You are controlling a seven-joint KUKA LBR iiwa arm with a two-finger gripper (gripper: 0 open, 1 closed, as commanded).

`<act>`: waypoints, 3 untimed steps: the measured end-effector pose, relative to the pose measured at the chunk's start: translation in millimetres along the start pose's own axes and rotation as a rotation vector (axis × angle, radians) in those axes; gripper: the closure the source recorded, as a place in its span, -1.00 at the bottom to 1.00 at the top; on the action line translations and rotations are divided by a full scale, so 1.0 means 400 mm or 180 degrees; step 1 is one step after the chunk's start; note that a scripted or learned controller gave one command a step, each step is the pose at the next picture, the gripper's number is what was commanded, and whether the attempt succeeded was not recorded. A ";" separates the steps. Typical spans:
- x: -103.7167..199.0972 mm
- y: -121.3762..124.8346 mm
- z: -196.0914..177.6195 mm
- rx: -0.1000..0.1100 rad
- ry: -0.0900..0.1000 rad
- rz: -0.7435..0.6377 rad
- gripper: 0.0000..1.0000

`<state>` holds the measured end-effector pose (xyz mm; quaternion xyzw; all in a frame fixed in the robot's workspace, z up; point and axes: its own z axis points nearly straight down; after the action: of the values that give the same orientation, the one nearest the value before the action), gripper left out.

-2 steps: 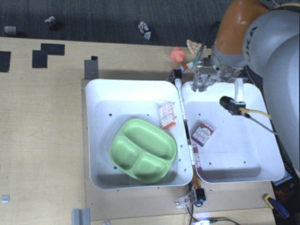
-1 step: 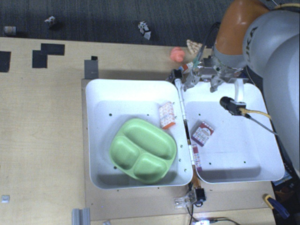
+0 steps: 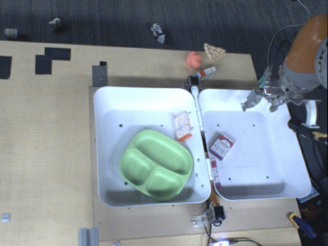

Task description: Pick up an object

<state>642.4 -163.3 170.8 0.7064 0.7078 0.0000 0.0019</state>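
Our gripper [image 3: 261, 102] hangs spread and empty over the right bin's [image 3: 292, 152] back edge. The nearest target, a small red packet [image 3: 221, 146], lies flat near the divider. We risk fingers skidding off it or clipping the wall.

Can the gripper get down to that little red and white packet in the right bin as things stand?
Probably yes. The gripper hovers with fingers apart over the right bin, and the red and white packet lies flat with bare floor around it.
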 end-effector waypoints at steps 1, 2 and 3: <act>0.076 -0.128 0.211 -0.0012 0.0006 -0.0001 -1.00; 0.109 -0.293 0.208 -0.0019 0.0003 0.0002 -1.00; -0.100 -0.043 0.211 -0.0013 0.0015 -0.0015 -1.00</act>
<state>625.5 -203.7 86.5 0.7047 0.7095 0.0031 0.0018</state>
